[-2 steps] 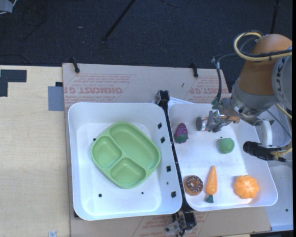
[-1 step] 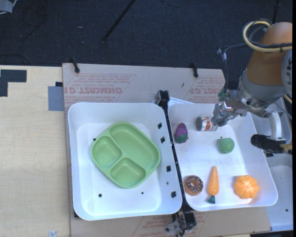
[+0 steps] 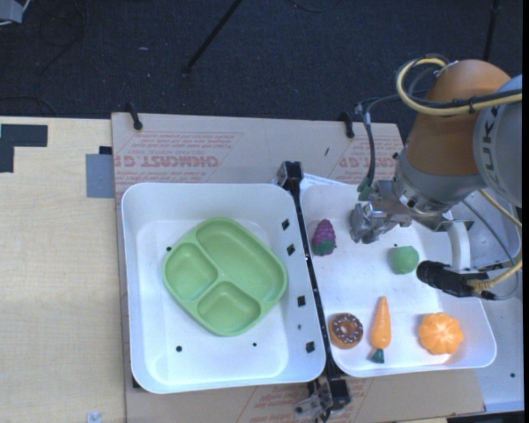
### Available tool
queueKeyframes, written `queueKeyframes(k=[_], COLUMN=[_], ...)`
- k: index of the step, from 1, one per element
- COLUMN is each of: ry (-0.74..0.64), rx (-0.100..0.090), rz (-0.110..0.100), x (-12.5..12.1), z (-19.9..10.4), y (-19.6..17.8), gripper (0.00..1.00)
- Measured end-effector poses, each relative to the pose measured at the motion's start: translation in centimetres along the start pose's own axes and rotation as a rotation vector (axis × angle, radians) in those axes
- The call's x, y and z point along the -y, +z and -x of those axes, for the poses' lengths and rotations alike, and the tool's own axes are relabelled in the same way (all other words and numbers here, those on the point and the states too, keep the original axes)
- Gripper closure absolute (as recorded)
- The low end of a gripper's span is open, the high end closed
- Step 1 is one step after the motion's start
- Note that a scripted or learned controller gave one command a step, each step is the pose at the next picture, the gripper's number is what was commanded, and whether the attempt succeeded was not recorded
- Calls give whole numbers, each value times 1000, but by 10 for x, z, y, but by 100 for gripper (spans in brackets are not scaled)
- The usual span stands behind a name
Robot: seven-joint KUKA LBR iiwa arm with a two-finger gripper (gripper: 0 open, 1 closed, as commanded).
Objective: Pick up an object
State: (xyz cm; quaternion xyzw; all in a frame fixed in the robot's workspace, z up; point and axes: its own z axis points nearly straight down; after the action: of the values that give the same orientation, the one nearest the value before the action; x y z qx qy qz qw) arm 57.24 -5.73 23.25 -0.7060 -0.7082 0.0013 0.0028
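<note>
In the right half of the frame stands the right bin (image 3: 489,346), shallow and white, and it holds five small toy foods. A purple piece like a bunch of grapes (image 3: 323,236) lies at the upper left of this bin, close to the divider between the bins. A small round green piece (image 3: 404,258) lies near the middle right of the bin. Along the lower part there are three things in a row: a brown donut (image 3: 345,330) with light sprinkles on the left, an orange carrot (image 3: 381,324) with a dark green end pointing down just beside it, and a round orange tangerine (image 3: 440,333) at the right.

The gripper (image 3: 368,224) hangs over the upper part of the right bin, between the grapes and the green piece, touching neither as far as I can see. It is grey metal and seen from above; I cannot tell how far it is opened, and nothing is seen in it.

The left bin (image 3: 137,324) holds a light green tray (image 3: 225,275) with three compartments, lying tilted.
</note>
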Motion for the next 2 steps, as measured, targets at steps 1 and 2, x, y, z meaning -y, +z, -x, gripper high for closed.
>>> queueKeyframes(k=[1,2], ry=[-1,-1], rx=[0,0], rz=[1,1], x=[5,14], z=[-48,-93], y=[6,8], gripper=[100,100])
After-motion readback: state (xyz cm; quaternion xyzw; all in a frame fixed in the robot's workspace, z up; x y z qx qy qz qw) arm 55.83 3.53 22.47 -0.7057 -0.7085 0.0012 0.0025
